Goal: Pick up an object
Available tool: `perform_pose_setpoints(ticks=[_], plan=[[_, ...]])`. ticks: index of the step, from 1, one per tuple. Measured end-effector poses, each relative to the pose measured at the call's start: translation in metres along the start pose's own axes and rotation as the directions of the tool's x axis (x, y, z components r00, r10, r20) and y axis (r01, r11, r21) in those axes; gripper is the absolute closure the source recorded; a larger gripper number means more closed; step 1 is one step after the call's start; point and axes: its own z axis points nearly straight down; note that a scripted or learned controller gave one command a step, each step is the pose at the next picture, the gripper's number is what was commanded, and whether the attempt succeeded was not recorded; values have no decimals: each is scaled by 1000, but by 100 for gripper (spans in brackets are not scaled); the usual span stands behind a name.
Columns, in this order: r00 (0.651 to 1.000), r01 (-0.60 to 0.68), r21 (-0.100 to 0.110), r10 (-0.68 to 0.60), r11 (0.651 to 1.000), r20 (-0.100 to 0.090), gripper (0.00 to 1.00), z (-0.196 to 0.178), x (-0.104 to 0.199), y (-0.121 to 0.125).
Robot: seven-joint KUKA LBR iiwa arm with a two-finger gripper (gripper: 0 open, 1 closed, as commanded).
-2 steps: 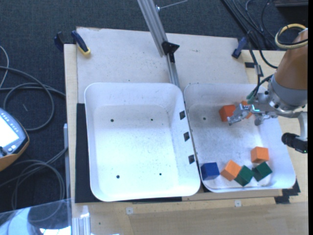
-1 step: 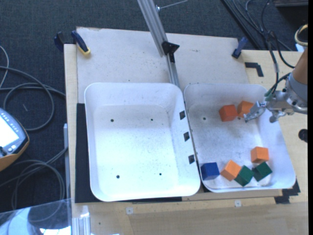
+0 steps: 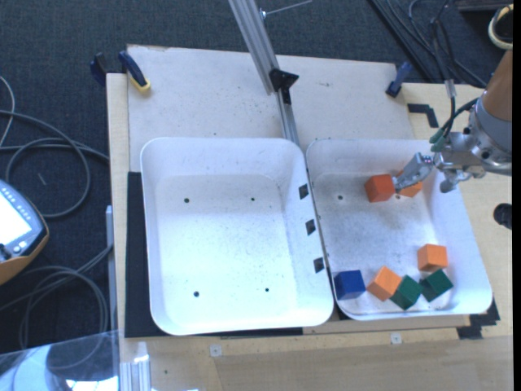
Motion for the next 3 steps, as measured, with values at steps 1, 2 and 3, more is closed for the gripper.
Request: perform_pose_setpoints(ticks=[1, 2, 3], plan=[[1000, -13, 17, 13, 1000, -1, 0, 75, -54, -15], [1000, 0, 1, 0, 1000, -1, 0, -31, 34, -63], [1000, -1, 4, 1, 1000, 0, 0, -44, 60, -6]])
